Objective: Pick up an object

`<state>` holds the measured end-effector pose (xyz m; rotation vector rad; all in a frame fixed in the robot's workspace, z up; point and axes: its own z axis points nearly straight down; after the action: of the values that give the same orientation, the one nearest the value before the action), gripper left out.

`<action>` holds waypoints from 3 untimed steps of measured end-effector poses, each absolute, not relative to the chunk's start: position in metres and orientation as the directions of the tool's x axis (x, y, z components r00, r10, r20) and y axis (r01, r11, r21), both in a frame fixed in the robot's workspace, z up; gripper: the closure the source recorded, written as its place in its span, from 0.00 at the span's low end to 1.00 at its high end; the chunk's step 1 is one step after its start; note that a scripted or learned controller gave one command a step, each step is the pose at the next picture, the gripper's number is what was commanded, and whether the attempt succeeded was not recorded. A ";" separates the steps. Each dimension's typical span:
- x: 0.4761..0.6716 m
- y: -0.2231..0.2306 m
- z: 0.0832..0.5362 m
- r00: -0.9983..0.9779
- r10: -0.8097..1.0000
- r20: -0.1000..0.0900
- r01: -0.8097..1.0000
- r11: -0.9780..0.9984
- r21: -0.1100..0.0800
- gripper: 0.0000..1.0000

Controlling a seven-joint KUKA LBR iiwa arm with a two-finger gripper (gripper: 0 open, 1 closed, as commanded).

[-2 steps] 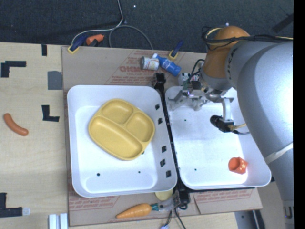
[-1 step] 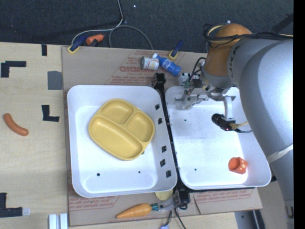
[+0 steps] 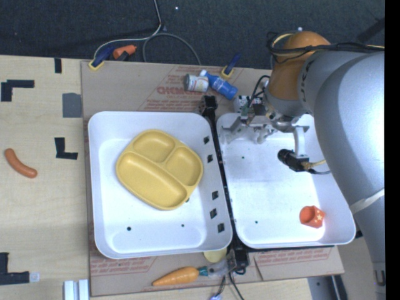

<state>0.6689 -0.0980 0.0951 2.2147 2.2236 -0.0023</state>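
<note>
My gripper (image 3: pixel 249 126) hangs over the far left corner of the right bin (image 3: pixel 275 189), with the grey arm and its orange band (image 3: pixel 294 61) above it. A small orange-red object (image 3: pixel 311 216) lies at the near right of that bin, well away from the gripper. In the left bin (image 3: pixel 106 224) a yellow divided plate (image 3: pixel 160 168) rests flat. Nothing shows held under the gripper.
An orange carrot (image 3: pixel 177 276) lies on the cardboard in front of the bins. A sausage (image 3: pixel 20 163) sits on the bench at far left. A blue-and-white bottle (image 3: pixel 212 83) and clamps (image 3: pixel 112 54) lie behind the bins. Black clips (image 3: pixel 214 195) join the bins.
</note>
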 end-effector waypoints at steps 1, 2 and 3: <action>0.668 -0.136 0.114 0.001 1.000 -0.001 1.000 -0.001 0.000 0.00; 0.633 -0.103 0.084 -0.002 1.000 -0.004 1.000 0.002 0.003 0.00; 0.670 -0.099 0.085 -0.002 1.000 0.000 1.000 0.002 0.003 0.00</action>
<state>0.6699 -0.0991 0.0852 2.2179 2.2222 0.0026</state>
